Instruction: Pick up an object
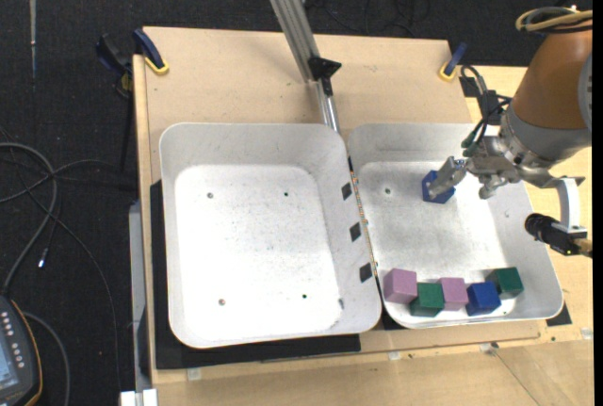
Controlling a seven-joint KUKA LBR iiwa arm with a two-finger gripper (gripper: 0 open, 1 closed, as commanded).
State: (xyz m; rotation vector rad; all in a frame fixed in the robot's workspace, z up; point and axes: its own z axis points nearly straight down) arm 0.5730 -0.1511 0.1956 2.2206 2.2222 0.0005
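Far left of the gripper, past the table (245, 65) edge, black cables lie on dark carpet. The table is pale wood with clamps at its back corners. The left bin (188, 159), well to the gripper's left, is a shallow white tray with rounded corners and a speckled, scuffed floor. A ribbed metal pole (287, 8) slants down from the back and ends just behind the seam between the bins.

The right bin (396, 150) is of the same white make. In it, the gripper (455, 176) reaches in from the right, below the grey wrist and orange band. A blue block (437, 187) sits at the fingertips, touching them on the gripper's left and slightly nearer the camera. It is small and blocky, tilted, with its long axis running roughly from lower left to upper right toward the gripper. Whether the fingers are apart or clamped on it cannot be told; the block looks raised off the bin floor, though that is not certain.

Well in front of the gripper, along the bin's near wall, lie five more small blocks in a touching row: a purple block (401, 284), a green block (429, 298), a pink block (454, 292), a second blue block (483, 298) and a dark green block (509, 281). None stands between the gripper and the blue block.
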